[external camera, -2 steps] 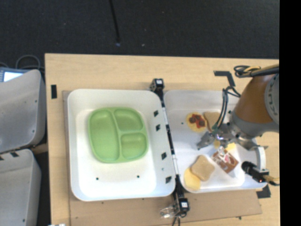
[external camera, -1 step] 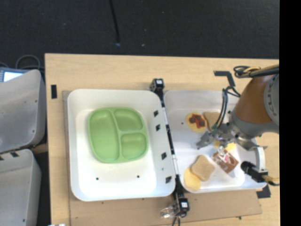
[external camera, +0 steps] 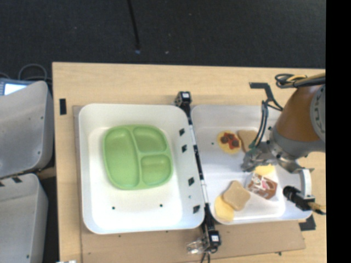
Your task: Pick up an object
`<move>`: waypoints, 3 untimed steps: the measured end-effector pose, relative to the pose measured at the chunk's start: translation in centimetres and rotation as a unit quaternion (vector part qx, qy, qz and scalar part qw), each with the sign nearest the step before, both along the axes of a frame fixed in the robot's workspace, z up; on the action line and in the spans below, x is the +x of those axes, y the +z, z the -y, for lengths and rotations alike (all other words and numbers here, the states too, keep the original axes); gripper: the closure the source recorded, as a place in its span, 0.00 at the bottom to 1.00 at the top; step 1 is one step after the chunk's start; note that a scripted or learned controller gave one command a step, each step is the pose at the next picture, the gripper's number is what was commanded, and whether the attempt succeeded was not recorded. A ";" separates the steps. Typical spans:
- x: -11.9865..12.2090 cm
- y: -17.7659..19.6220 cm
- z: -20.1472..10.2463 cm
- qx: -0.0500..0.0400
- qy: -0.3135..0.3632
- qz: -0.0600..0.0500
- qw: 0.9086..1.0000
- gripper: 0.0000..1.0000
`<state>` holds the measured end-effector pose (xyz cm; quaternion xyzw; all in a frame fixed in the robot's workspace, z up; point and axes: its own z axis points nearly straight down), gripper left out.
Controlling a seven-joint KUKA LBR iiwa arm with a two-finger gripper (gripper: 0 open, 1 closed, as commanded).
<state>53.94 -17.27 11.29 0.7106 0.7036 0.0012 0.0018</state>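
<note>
The right bin (external camera: 216, 163) holds several toy foods. A round yellow piece with red topping (external camera: 230, 141) lies at its back beside a tan slice (external camera: 247, 138). A tan bread slice (external camera: 237, 195) rests on a yellow disc (external camera: 222, 209) near the front. A yellow and brown-red piece (external camera: 264, 182) lies at the right. My gripper (external camera: 254, 161) hangs low over the right bin, just above and left of that yellow and brown-red piece. Nothing visible sits between it and the bin floor.
The left bin (external camera: 93, 201) holds a green divided plate (external camera: 137, 156). A black-clipped divider (external camera: 193, 152) runs between the two bins. The wooden bench (external camera: 126, 81) surrounds them, and grey equipment (external camera: 22, 130) stands off its left edge.
</note>
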 end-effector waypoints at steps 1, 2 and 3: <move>0.5 6.3 0.5 -0.001 0.006 0.001 1.000 1.00; 0.7 11.4 0.6 -0.001 0.006 0.002 1.000 1.00; 2.0 12.5 -4.4 0.001 0.008 0.000 1.000 1.00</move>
